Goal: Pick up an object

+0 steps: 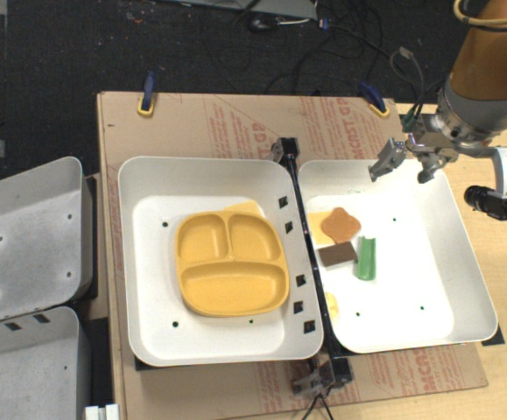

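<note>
Above the right bin's (463,261) far edge, your tool (408,159) hangs with fingers spread and nothing between them, poised for a pick not yet begun. Nearer you and to its left, three small objects cluster by the divider: one orange piece (340,224), one brown block (336,255) and one green stick (366,258), touching or nearly so. One yellow tray (232,264) sits in the left bin (148,199), likely out of play.

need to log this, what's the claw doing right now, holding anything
claw: open, holding nothing, up over the far edge of the right bin.
</note>
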You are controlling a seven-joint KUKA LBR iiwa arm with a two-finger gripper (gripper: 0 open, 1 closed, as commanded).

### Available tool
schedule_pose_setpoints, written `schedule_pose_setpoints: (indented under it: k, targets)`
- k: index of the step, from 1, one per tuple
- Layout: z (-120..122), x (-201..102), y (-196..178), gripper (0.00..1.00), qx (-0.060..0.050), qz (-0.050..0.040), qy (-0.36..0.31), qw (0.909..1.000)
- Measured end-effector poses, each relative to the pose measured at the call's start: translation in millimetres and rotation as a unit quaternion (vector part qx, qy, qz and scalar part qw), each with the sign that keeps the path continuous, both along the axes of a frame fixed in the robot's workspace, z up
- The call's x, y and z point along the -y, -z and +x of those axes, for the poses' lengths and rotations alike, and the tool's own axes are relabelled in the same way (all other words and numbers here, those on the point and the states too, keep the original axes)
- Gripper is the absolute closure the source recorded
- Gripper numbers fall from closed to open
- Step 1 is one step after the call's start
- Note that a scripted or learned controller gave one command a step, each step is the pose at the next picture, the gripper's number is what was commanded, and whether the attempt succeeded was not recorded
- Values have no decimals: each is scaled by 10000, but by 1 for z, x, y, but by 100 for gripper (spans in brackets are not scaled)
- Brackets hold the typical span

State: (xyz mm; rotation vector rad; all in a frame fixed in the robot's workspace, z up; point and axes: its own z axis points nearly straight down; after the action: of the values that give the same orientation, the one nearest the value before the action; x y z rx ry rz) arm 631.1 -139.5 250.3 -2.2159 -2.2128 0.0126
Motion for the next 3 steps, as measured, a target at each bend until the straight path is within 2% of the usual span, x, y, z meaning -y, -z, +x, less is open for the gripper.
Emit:
schedule_pose_setpoints:
  k: [1,2,3]
  targets:
    - [2,-1,-8,0,62,-8,-12,10000]
    - [10,3,50,0,46,-9,-6,10000]
    - [12,-6,98,0,50,-7,-22,10000]
